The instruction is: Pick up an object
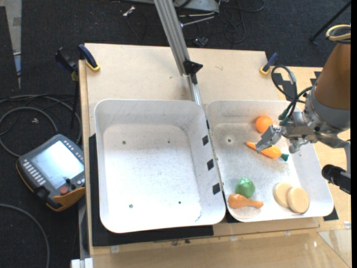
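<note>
My gripper (283, 141) hangs over the right bin (223, 119), its two fingers spread apart and open. Just below and between them an orange carrot-shaped toy (268, 151) lies on the bin floor with a teal end (284, 157); I cannot tell if the fingers touch it. An orange ball (263, 123) sits just behind the carrot. Nearer the front lie a green round toy (244, 187), an orange drumstick-shaped piece (244, 202) and two beige discs (292, 197).
The left bin (111, 116) stands beside the right one, sharing a raised middle wall (211, 155). A slanted metal pole (174, 29) runs down to the bins' back edge. The arm's grey body (334, 94) fills the right side above the bin.
</note>
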Robot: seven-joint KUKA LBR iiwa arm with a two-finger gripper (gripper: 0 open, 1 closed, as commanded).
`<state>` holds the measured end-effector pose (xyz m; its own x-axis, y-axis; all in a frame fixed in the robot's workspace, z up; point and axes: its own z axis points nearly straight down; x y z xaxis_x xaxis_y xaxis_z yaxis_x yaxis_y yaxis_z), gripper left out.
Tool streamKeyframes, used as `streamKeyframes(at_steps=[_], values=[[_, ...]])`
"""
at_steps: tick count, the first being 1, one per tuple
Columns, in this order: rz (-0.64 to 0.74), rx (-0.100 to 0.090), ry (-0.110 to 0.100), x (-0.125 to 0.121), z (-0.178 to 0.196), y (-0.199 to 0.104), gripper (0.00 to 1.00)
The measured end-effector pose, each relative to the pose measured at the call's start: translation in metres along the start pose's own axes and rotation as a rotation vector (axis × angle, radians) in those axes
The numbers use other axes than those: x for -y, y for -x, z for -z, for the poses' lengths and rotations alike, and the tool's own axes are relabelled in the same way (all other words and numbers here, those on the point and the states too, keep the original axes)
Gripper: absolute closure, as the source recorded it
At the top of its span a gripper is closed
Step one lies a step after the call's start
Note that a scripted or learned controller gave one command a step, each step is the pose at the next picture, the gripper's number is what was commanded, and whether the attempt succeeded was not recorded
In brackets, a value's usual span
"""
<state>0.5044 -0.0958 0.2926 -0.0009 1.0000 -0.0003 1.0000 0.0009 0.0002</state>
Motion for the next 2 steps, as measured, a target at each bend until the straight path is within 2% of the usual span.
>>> streamKeyframes(at_steps=[1,2], values=[[-0.001,0.000,0.000,0.000,0.000,0.000,0.00],[-0.002,-0.001,-0.007,0.001,-0.064,0.000,0.00]])
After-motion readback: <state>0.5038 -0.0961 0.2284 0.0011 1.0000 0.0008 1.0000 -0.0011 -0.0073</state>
